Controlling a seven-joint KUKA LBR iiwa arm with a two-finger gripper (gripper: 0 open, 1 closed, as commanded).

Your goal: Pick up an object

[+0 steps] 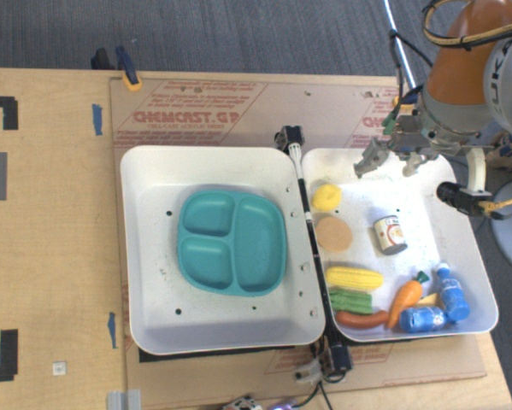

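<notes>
Your pincer (391,161) hangs over the far edge of the right bin (473,254), its two grey fingers (368,162) spread apart with nothing between them. The arm (469,49) comes in from the right, its orange band above the wrist.

Below it in the right bin, you have a yellow lemon (326,197) by the far left wall, a tan round disc (333,234) just near of it, and a small can (391,234) lying toward the middle. Along the near side lie a corn cob (352,278), a green vegetable (350,300) and a red sausage (361,319) stacked closely, with a carrot (406,299) tilted beside them and a blue bottle (437,306) at the near right corner.

The left bin (144,254) holds a teal divided plate (232,240) at its middle. Both bins sit on a cardboard sheet (238,114) on your worktop (42,229).
</notes>
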